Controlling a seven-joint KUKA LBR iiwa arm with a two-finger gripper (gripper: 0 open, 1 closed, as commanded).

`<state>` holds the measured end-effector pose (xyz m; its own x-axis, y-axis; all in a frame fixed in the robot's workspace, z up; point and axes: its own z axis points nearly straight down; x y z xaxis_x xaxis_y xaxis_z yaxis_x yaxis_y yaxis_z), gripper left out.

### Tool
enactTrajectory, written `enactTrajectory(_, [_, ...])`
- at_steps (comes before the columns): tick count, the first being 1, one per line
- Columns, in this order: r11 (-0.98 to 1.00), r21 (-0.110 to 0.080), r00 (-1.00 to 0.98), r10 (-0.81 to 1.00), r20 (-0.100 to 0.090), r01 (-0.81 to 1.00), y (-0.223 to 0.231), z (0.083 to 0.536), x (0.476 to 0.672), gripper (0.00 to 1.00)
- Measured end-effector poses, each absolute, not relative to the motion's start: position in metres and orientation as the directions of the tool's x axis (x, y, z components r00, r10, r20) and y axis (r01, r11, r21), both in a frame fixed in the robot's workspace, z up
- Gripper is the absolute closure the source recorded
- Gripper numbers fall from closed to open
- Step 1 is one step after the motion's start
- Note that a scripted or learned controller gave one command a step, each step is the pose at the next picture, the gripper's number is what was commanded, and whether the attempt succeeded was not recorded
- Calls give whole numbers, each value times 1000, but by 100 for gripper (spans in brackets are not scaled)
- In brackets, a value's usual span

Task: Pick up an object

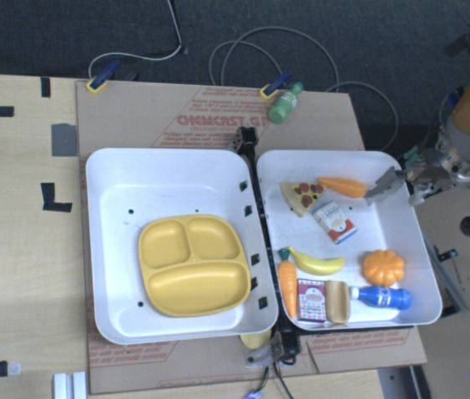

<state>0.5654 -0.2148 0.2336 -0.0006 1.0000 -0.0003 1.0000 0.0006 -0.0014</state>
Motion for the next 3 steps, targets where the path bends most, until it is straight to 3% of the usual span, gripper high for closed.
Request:
enactTrajectory(1, [4, 2, -4, 1000, -2, 1000, -180, 78, 588, 0])
enactTrajectory(2, [3, 6, -3, 1000, -3, 1000, -182, 97, 590, 100])
enactTrajectory(3, [2, 4, -2, 1000, -5, 1000, -141, 86, 580, 100])
